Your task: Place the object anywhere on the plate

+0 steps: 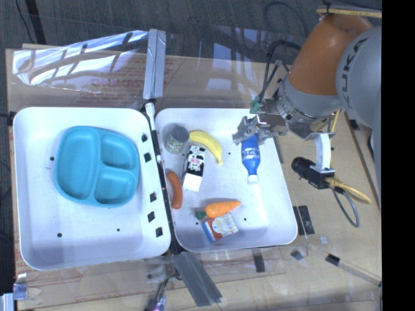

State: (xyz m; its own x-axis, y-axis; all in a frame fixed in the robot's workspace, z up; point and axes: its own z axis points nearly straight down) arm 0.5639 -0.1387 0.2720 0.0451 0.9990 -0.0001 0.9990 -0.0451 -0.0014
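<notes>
The gripper hangs at the right bin's upper right, over the bottle's top end; whether its jaws are spread I cannot tell. Best seat the grip squarely across the bottle before lifting toward the plate, left of frame.

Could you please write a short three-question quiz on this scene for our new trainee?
1. True or false: the blue plate lies in the left bin.
2. Which lies nearest the gripper? A) carrot B) blue bottle C) sausage
3. Fill in: the banana lies in the ___ bin.

Key: 1 true; 2 B; 3 right.
</notes>
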